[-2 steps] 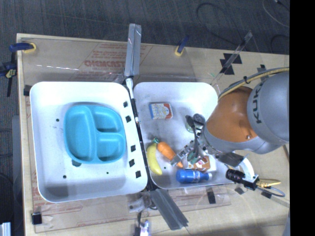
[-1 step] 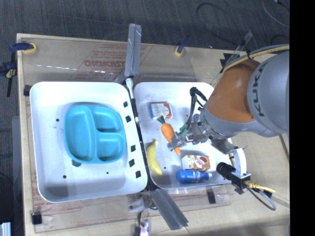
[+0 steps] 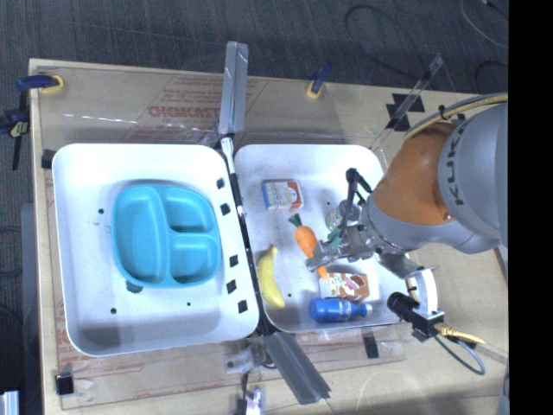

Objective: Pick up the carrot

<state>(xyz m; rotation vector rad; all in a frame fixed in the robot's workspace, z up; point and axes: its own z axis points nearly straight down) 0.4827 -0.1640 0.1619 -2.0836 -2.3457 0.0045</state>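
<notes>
Gripper [image 3: 327,251] hangs low beside the carrot [image 3: 305,239], lining up 1 grab; jaw state, can't tell.

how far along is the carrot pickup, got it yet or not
Done: the arm has reached into the right bin, and its gripper sits right beside the carrot. In hand: nothing visibly; the carrot lies on the bin floor between the small carton and the banana. Left: closing on the carrot and lifting it out.
</notes>
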